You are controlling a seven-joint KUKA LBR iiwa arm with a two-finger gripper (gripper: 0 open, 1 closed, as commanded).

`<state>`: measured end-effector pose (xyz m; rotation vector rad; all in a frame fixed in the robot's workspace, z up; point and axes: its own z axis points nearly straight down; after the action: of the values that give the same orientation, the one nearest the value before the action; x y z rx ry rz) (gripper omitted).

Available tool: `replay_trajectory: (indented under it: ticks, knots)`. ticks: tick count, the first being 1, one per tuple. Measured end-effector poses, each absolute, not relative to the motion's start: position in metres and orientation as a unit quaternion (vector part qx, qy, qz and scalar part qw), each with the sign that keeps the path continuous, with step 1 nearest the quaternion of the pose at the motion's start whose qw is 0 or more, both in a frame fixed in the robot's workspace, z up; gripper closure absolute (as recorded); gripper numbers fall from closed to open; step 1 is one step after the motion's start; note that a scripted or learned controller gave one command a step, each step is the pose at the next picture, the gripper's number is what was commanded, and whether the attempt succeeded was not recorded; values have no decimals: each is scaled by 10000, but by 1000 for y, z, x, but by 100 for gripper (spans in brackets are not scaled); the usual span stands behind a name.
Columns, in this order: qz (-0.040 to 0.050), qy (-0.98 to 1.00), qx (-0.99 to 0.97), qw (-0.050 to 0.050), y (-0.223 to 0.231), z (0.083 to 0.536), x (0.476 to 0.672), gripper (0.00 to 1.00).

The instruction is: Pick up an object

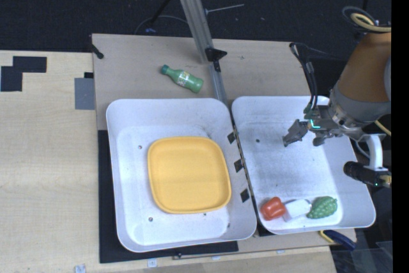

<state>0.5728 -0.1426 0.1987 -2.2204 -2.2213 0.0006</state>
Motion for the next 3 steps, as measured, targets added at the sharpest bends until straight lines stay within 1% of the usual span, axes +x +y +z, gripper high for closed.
replay_trajectory:
  ticks: [1,2,3]
  knots:
    - [2,-7072,-7070,5,-143,199,573,0]
    - [14,-7077,-7065,18,-141,152,580,0]
    - [13,-7070,-7072,18,-132,104,578,0]
